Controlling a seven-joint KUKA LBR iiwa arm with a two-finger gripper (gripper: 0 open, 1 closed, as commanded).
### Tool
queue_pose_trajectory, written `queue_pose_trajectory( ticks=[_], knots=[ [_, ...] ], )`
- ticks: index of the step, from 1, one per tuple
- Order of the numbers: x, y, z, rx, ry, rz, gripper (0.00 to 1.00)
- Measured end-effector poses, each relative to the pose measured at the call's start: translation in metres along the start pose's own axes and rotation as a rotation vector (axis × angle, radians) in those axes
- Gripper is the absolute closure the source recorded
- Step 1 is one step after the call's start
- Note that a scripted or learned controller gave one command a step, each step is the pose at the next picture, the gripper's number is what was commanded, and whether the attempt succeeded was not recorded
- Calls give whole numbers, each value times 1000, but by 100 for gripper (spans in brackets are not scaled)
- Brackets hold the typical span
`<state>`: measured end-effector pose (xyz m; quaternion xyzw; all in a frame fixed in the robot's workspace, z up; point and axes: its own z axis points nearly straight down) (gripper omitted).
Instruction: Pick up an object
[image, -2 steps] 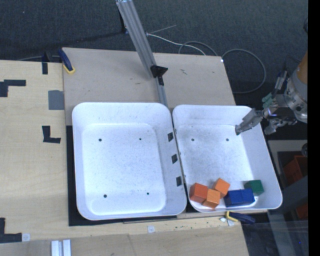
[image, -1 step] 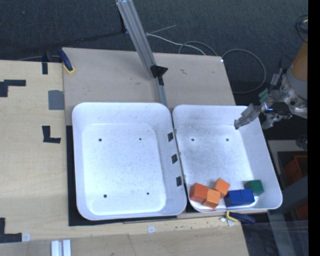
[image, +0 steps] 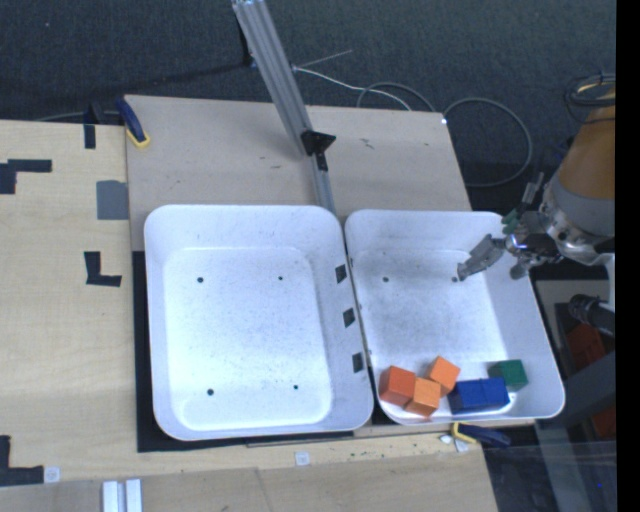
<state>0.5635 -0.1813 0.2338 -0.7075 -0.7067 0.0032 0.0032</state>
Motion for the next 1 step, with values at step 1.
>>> queue_pose_trajectory(
  ticks=[1],
  knots=[
    [7, -48, -62, -12, -1, -1, 0]
  ],
)
